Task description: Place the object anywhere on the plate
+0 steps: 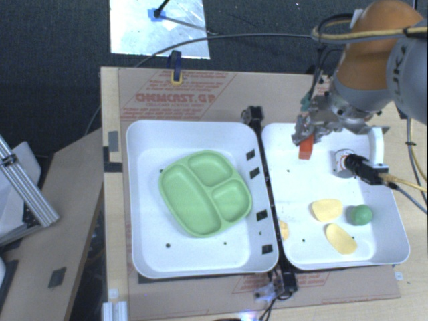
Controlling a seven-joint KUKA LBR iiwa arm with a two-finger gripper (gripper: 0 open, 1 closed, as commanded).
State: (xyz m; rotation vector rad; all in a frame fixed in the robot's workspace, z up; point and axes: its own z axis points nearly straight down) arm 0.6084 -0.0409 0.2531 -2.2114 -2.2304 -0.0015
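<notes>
Above the right bin (394, 246), the gripper (305, 139) has its fingers clamped on an orange block (305, 150), well apart from the green plate (204, 192).

Grey arm (401, 59), orange band (378, 42)

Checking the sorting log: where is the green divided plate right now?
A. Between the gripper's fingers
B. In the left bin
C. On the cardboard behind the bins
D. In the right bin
B: the green divided plate lies flat in the left bin, while the gripper is over the right bin.
</notes>
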